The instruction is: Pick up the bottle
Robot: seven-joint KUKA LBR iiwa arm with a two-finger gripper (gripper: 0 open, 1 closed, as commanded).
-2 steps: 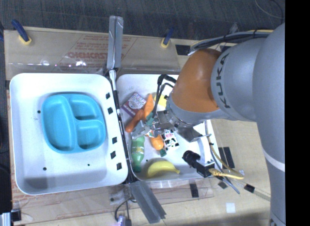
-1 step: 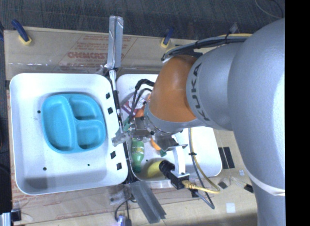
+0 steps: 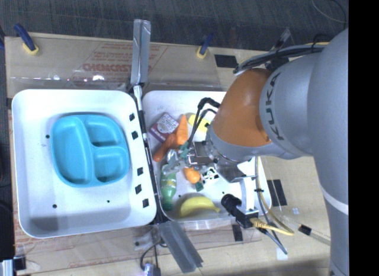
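Reaching: my arm (image 3: pixel 308 97) comes in from the right and hangs over the right bin (image 3: pixel 155 100), the orange band (image 3: pixel 243 112) sitting above the bin's middle.
Tool: my tool (image 3: pixel 198 161) is low inside the right bin, among the clutter; whether it is released or clenched I cannot tell.
Bottle: a clear bottle with green at its base (image 3: pixel 169 180) lies along the right bin's left wall, just left of my tool; I cannot tell if the two touch.
Banana: a yellow banana (image 3: pixel 195 205) lies at the right bin's near wall, below the bottle and my tool.
Carrots: two orange carrots (image 3: pixel 174 137) lie tilted in the right bin's upper left part, above the bottle.
Purple pack: a small purple packet (image 3: pixel 163 125) sits beside the carrots, toward the right bin's far left corner.
Orange piece: a small orange thing (image 3: pixel 192 175) lies right by my tool, right of the bottle.
Left bin: the left bin (image 3: pixel 35 209) touches the right bin's left side and holds a blue divided tray (image 3: pixel 89 147).
Table: both bins rest on the table (image 3: pixel 71 55).
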